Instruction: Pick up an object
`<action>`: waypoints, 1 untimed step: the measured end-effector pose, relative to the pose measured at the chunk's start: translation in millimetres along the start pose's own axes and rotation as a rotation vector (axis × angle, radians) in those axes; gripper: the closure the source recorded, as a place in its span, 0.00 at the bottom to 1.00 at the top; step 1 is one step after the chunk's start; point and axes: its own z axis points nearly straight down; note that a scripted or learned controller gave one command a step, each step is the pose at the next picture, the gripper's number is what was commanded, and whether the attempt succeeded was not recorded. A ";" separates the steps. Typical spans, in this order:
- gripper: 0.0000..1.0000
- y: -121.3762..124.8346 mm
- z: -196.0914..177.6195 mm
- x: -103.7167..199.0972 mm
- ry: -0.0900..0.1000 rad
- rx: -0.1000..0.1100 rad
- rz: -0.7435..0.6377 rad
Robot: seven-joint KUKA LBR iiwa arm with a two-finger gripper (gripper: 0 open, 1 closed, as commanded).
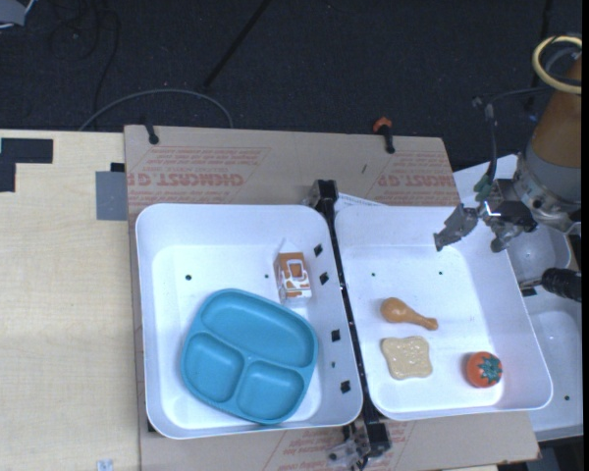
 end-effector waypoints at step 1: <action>0.00 1.8 -5.3 -0.1 -0.002 -0.010 -0.001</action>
